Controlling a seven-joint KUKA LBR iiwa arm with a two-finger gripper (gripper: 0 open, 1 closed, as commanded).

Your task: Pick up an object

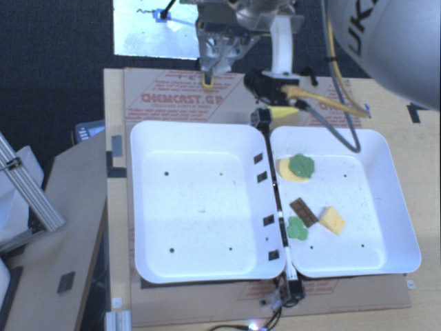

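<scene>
The right bin [393, 185] holds a flat yellow disc [285, 171] with a green leafy piece [302, 165] resting on its right part. Nearer the front lie a brown block [303, 212], a yellow wedge [332, 220] and a second small green piece [298, 229] that touches the brown block. My gripper [208, 80] hangs high over the cardboard behind the left bin [145, 185], far from all these pieces. Nothing is visibly held in it.
A row of black clips [265, 178] runs along the seam between the bins. Cables and a black fitting [275, 85] with a yellow part [282, 112] sit just behind the right bin. A grey rail [27, 192] leans at the left.
</scene>
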